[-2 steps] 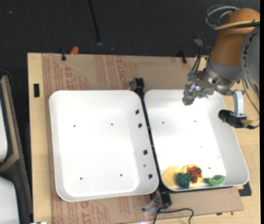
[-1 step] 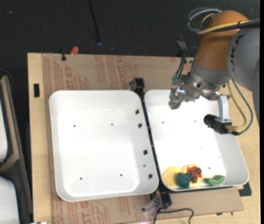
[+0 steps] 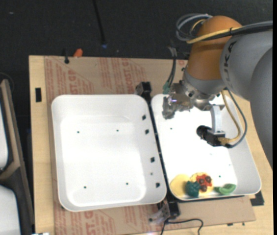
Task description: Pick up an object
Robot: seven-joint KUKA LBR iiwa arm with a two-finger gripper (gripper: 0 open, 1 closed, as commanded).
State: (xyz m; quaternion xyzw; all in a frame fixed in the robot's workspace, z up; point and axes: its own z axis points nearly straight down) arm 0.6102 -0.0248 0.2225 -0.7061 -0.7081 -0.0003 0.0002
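camera view | step: approach, nothing lifted yet | pincer [image 3: 171, 106] over far end of right bin [image 3: 177, 146], open or closed: cannot tell | toys [image 3: 202, 184] heaped at near edge of right bin, well apart from pincer | left bin [image 3: 104, 151] bare | next: judged, travel toward near edge, descend onto heap

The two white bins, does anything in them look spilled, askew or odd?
Nothing stands out. The small toys, yellow piece, teal piece, red piece and green piece, lie bunched at the near edge of the right white bin.
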